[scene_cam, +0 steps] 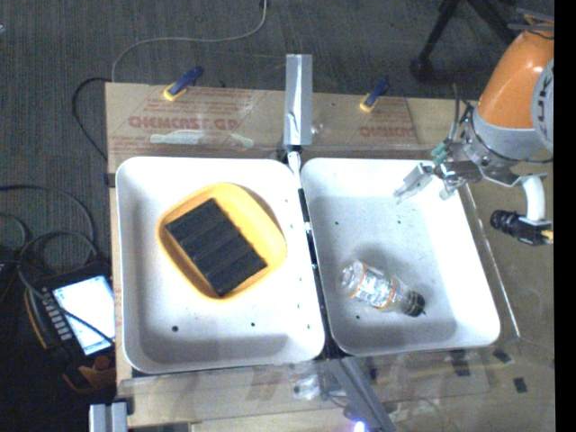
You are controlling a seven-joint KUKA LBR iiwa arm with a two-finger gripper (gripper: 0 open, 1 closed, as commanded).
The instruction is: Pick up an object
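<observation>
Dark carpet surrounds the bench, and the arm (522, 88) is cut off at the right edge. Its gripper (421, 180) hangs over the right bin's (468, 318) far right corner, fingers spread apart, holding nothing. Nearer the front, a clear bottle (378, 290) lies on its side, long axis slanting, dark cap toward the front right. A yellow dish (261, 210) holding a black sponge (216, 244) sits in the left bin (144, 331).

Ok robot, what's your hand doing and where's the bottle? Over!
Hand open, holding nothing, over right bin's far right corner. Bottle lying on its side, near front of that bin, apart from hand. Nothing between them.
</observation>
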